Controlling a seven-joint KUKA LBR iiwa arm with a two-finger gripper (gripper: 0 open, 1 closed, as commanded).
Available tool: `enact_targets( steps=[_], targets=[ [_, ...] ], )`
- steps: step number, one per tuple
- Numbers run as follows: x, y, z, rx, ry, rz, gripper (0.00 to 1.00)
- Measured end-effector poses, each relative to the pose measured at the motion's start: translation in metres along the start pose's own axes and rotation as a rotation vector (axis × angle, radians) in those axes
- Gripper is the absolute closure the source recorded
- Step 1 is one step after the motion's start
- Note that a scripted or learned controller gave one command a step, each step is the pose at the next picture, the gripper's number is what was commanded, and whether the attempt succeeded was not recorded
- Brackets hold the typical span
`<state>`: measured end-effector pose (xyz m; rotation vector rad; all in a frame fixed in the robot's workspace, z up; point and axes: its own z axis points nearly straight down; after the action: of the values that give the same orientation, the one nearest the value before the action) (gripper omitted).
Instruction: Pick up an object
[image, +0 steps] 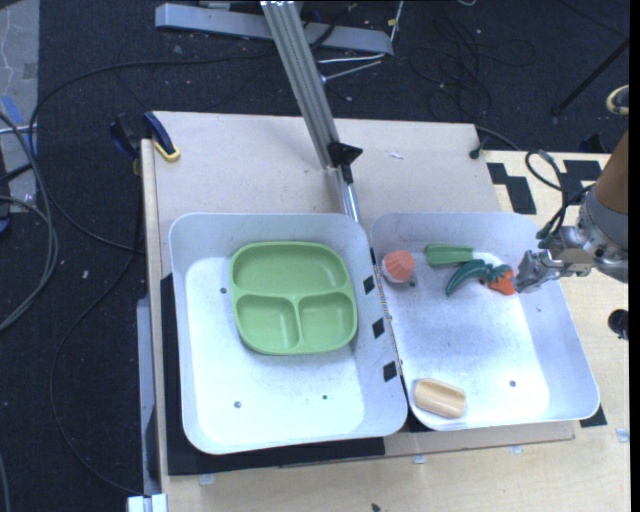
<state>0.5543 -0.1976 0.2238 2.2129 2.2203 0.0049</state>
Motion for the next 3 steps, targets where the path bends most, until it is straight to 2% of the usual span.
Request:
enact_targets(
  steps=[1, 2, 3],
  targets=[
    [-0.006, -0.004, -0.060, 0.000, -0.001, 0.001, 1.00],
    [0.039, 0.003, -0.056, 0.007, 0.003, -0.003, 1.00],
    [0.091, 0.023, -0.057, 0.005, 0.002, -0.004, 1.00]
  ],
)
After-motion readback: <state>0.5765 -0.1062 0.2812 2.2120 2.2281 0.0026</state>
